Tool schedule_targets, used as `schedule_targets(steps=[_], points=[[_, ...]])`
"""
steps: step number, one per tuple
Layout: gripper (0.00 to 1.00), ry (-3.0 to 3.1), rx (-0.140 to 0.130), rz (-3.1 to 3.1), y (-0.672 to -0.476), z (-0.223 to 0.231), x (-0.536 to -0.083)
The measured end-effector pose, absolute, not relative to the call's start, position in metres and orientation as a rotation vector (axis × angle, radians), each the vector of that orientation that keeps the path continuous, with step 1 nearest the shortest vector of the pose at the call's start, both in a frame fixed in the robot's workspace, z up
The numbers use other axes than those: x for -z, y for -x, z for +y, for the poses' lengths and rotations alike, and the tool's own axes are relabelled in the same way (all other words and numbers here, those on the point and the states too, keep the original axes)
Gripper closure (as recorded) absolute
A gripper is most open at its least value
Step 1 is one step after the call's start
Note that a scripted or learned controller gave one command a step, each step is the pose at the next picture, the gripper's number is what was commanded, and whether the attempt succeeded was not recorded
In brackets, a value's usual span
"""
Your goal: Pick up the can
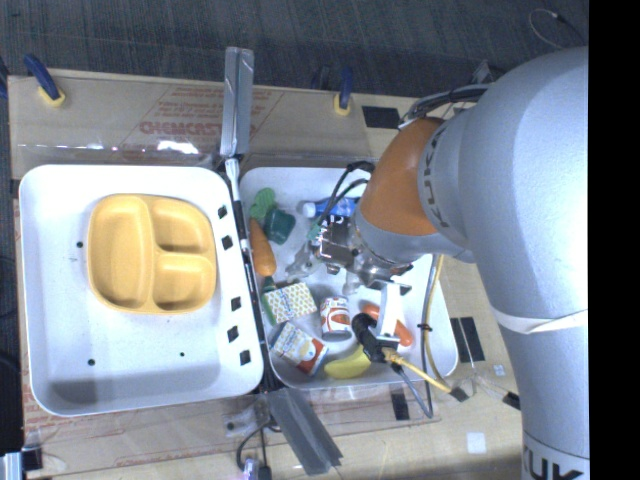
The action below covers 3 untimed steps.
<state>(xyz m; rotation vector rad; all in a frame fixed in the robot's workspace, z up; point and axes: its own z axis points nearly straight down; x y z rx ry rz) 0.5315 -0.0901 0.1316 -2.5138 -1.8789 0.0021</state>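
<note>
The small red-and-white metal can [336,317] lies in the right white bin [262,182], toward that bin's near edge, among a crowd of other things. Just to its left sits a green-patterned carton [290,300], and nearer the bin's near-left corner a white carton with red and green print [298,348]. A yellow banana [347,366] lies along the near edge just below the can, and an orange carrot-like piece [393,328] rests to the can's right. An orange elongated object [262,250] lies against the bin's left wall, with a green object [272,216] beyond it toward the far-left corner. The gripper [340,253] hangs low over the middle of this bin, just beyond the can; whether it is spread or pressed together cannot be told, as the wrist and its cables hide it. The left white bin [40,268] holds a yellow divided plastic tray [150,251] near its middle.
</note>
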Motion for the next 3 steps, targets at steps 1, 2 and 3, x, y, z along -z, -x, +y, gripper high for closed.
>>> schedule_targets(steps=[1, 2, 3], points=[[0.0, 2.533, 0.007, -1.86, -0.484, -0.136, -0.096], [1.0, 2.523, 0.002, -1.867, -0.483, -0.134, -0.103], [1.0, 2.569, -0.003, -1.801, -0.477, -0.064, -0.191]])
